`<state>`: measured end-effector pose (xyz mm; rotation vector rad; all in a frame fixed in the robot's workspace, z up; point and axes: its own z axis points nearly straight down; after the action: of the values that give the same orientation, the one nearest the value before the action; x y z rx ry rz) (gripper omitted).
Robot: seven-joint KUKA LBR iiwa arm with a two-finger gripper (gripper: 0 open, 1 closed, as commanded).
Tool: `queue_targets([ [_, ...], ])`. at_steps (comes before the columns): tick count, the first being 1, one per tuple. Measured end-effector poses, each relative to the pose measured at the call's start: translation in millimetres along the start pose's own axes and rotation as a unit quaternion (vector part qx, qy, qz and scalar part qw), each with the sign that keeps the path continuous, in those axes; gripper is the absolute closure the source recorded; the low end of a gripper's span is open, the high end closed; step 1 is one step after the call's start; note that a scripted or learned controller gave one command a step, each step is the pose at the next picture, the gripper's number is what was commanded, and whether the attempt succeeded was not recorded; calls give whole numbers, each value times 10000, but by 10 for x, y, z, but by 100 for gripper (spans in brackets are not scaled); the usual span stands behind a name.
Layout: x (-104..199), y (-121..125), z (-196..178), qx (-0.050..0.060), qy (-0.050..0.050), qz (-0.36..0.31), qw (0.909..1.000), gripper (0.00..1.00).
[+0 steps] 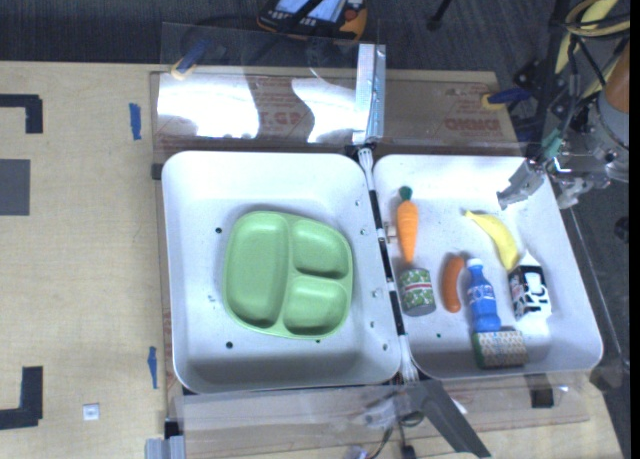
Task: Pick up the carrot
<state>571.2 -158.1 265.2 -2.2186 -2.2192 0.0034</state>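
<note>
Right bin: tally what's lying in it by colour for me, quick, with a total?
Orange: 2, the carrot and a sausage-shaped piece
Yellow: 1, the banana
Blue: 1, a bottle
Green-labelled: 1, a can
Black and white: 1, a carton
Total: 6

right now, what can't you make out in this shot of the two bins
- Claw, camera view: small and blurred at the right bin's far corner; whether it is open or shut cannot be told.
- Arm: cut off by the right edge.
- Small can beside the carrot: label too small to read.
- Blue bottle and black-and-white carton: print too small to read.
</note>
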Motion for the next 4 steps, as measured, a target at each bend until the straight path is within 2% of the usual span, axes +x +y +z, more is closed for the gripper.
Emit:
queue_targets([
  [1,744,-578,834,1,-1,219,9998,0],
  [2,411,-635,1757,-3,2,642,9979,0],
  [3,783,-505,834,0,-7,2763,9611,0],
  [4,585,-320,1621,13,2,1951,9808,0],
])
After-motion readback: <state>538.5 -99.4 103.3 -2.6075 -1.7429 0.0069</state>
